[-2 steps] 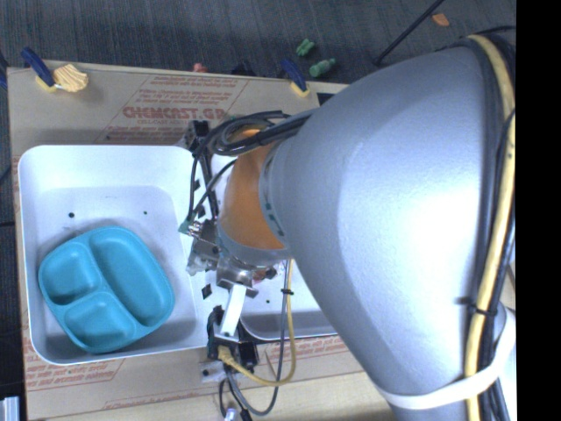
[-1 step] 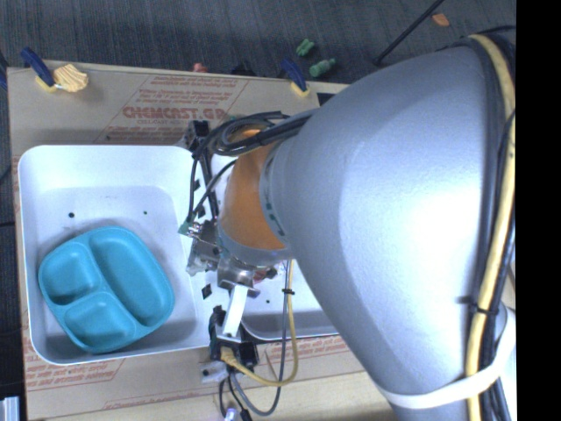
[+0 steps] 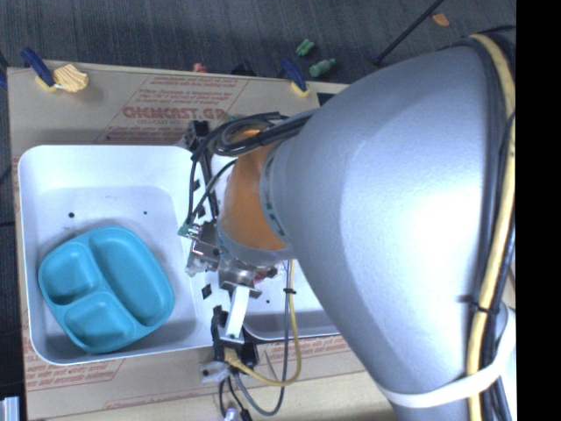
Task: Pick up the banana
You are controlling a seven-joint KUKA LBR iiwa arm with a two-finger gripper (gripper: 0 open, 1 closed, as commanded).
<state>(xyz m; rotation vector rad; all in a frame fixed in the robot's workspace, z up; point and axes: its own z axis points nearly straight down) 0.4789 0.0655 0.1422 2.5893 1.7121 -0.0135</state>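
My grey arm with its orange band reaches in from the right and hangs low over the wall between the two white bins. The gripper sits at the arm's lower end, above the left edge of the right bin, with cables around it. The arm covers nearly all of the right bin, so what lies in there is hidden.
A blue three-compartment tray lies at the front of the left bin. Cardboard lies under the bins, held by blue clips at the back. Small green bits lie on the dark floor beyond.
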